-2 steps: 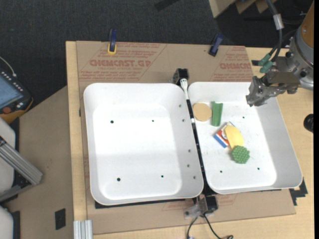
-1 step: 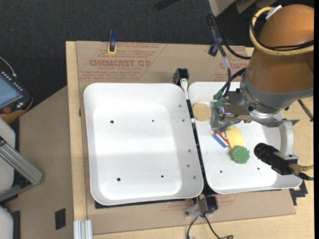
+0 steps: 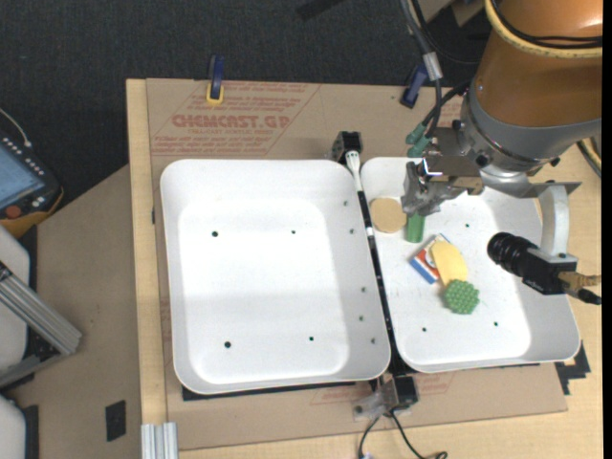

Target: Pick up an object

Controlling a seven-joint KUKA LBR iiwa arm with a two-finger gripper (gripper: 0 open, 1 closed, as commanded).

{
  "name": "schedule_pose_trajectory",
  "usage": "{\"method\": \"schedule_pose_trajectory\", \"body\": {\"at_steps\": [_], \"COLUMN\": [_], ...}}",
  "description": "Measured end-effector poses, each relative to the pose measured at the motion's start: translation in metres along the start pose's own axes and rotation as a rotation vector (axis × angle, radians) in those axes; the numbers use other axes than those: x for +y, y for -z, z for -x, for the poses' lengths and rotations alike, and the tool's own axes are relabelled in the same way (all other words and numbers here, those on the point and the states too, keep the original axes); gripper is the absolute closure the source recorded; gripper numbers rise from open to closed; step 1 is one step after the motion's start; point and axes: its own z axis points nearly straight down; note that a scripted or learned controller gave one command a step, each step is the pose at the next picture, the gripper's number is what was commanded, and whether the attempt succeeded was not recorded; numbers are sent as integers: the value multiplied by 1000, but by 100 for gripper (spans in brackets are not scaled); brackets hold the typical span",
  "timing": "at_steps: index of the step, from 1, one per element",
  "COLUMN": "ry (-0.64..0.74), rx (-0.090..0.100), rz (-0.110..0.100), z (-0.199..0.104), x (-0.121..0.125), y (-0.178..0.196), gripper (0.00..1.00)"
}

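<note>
floor: dark carpet (image 3: 115, 27) | bench top: brown cardboard sheet (image 3: 251, 111) with red lettering | light: even

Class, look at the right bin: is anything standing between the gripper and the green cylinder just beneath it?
Nothing visible does. The gripper sits directly over the green cylinder in the right bin. The tan disc lies just to its left, and the yellow block and green ball lie nearer the camera.

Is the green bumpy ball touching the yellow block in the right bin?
Touching. The camera view shows the green bumpy ball pressed against the lower end of the yellow block, with no white bin floor visible between them.
</note>
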Motion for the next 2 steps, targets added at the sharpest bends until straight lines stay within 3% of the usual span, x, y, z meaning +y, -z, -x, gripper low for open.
{"method": "schedule_pose_trajectory", "body": {"at_steps": [1,2], "ry": [-1,-12], "rx": [-1,-2], "rz": [-20,-9], "z": [-30,62], "x": [-20,-18], "y": [-122,-127], "gripper": [100,100]}}
